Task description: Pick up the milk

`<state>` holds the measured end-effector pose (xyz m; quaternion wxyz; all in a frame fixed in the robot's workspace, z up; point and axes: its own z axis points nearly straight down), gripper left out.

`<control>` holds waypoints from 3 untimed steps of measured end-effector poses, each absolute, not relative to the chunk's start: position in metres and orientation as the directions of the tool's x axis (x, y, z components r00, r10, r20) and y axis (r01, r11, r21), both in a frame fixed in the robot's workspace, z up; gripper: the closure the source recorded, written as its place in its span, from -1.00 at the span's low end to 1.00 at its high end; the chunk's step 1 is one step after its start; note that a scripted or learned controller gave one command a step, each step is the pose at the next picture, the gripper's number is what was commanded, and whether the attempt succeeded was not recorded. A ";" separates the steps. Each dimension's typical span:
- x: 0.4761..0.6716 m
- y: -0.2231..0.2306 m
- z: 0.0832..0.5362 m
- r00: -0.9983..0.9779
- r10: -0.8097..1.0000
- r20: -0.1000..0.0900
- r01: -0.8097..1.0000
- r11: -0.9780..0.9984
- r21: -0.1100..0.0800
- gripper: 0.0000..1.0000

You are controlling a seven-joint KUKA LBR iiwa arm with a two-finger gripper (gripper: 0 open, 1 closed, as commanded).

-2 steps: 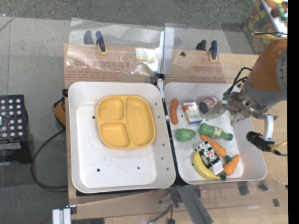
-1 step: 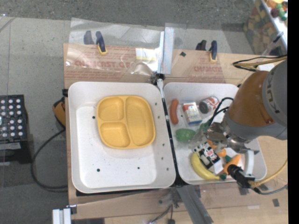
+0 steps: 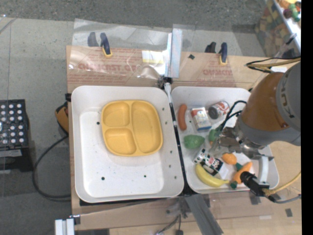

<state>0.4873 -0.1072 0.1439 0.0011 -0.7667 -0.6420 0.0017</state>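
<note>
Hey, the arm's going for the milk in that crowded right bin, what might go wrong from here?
1. The small white milk carton with red print lies hemmed in by the red sausage and the silver can, so the gripper may knock or grab a neighbour.
2. The gripper sits lower in the right white bin, near the green leaf-shaped toy and orange carrot, so it might close on the wrong item.

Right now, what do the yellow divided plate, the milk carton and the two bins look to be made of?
Yellow divided plate: probably moulded plastic, one even colour, soft sheen, rounded compartment ridges.
Milk carton: seemingly printed cardboard or a plastic toy copy; boxy, red-and-white faces, too small to settle.
Left bin and right bin: likely thin formed white plastic, smooth, with rounded rims and small dark dots.
</note>
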 end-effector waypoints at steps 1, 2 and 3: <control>0.487 -0.107 0.144 0.176 0.984 -0.001 0.984 -0.176 -0.004 -1.00; 0.479 -0.093 0.093 -0.048 0.999 -0.002 0.999 0.048 0.000 -1.00; 0.482 -0.093 0.105 -0.048 0.999 -0.002 0.999 0.048 0.009 1.00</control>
